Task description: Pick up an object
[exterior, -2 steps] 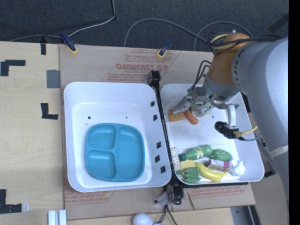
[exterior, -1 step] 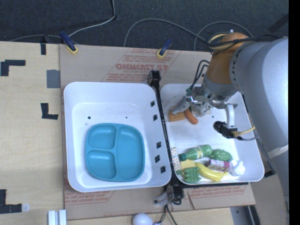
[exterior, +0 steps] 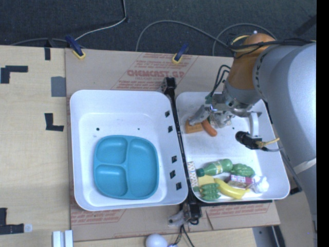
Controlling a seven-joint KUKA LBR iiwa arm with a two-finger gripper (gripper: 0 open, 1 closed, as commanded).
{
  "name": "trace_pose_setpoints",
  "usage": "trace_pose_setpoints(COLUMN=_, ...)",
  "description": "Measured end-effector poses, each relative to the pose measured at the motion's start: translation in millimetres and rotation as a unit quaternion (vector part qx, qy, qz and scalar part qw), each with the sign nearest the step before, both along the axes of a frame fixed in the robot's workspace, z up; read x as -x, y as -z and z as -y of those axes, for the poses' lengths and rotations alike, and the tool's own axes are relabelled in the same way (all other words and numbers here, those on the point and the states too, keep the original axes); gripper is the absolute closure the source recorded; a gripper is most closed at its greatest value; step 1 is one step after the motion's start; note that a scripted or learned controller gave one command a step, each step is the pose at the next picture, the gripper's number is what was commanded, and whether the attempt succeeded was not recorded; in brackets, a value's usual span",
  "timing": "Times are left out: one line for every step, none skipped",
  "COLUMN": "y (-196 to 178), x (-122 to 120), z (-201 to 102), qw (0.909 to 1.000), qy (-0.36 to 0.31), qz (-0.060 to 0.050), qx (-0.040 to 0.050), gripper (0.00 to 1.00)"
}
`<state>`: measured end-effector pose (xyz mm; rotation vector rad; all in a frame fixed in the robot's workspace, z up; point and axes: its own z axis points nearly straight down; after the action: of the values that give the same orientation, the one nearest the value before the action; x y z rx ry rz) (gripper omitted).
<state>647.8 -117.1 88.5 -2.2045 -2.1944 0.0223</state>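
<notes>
bulky grey arm with orange wrist band.

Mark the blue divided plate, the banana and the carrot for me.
blue divided plate [exterior: 126, 167], camera view, centre ridge.
banana [exterior: 230, 190], camera view, mid-body.
carrot [exterior: 209, 129], camera view, orange body near the gripper.

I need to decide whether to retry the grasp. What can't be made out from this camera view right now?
- Gripper: its own body and the wrist cover the fingers, so whether it grips the carrot can't be told.
- Toy pile at the right bin's near end: pieces overlap and are too small to identify fully.
- Arm: cut off by the right edge.
</notes>
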Motion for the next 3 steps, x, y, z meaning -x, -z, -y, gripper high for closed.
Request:
trace_pose_setpoints(y=0.3, x=-0.2, z=0.7, qw=1.0, qy=-0.001, qz=0.0, qx=-0.0003, gripper=0.0)
trace_pose_setpoints(y=-1.4, x=8.4, z=-1.5, qw=0.9999, qy=-0.001, qz=0.013, qx=0.0031, gripper=0.0)
trace_pose_setpoints(y=-0.6, x=3.1, z=-6.8, qw=1.0, qy=0.002, qz=0.005, qx=0.0084, gripper=0.0)
